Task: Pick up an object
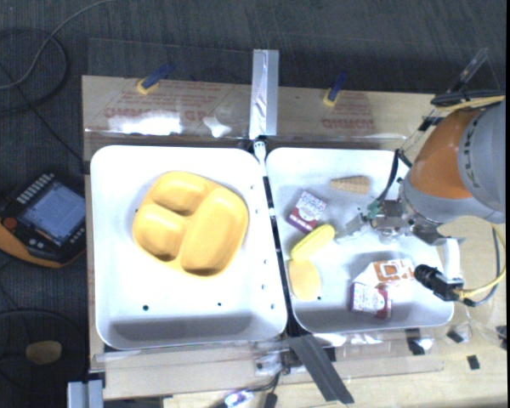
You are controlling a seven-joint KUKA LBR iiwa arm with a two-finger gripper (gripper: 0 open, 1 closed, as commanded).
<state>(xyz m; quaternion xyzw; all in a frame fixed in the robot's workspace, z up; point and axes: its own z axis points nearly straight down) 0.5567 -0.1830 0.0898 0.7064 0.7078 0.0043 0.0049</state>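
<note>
My gripper point(381, 220) hangs over the middle of the right bin point(425, 313), under the grey wrist with its orange band. Several small things lie around it. A tan wedge point(350, 184) is at the back, and a maroon and white packet point(308, 210) lies to its left. A long yellow piece point(313, 240) sits just left of the gripper, with a round yellow piece point(303, 279) in front of that. An orange and white carton point(393, 272) and a red and white packet point(371, 299) lie at the front. Nothing shows between the gripper's tips.
The left bin point(119, 313) holds one large yellow lumpy object point(189, 221). A raised rim point(274, 236) divides the two bins. Off the bench at the far left, a handheld control unit point(47, 219) rests on the dark floor.
</note>
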